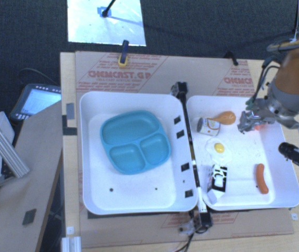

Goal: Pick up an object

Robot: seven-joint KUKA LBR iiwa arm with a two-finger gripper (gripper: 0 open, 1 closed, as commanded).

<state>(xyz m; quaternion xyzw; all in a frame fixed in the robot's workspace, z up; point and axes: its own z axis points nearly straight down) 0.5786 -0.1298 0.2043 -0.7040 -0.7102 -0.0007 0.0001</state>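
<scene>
Robot hand [248, 121] hovers over the right bin [286, 201] on a cluttered table [154, 67].

Seen from above, the grey arm reaches in from the right, its hand low near the bin's far side, just right of an orange chicken drumstick [225, 117] and a small can [208, 125]; whether it is open or closed cannot be told. A fried egg [218, 148], a black-and-white carton [218, 178] and a sausage [261, 178] lie nearer. A blue divided tray [135, 141] sits in the left bin [94, 193].

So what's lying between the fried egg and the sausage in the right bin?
Nothing: in the camera view, bare white bin floor separates the fried egg from the sausage.
</scene>
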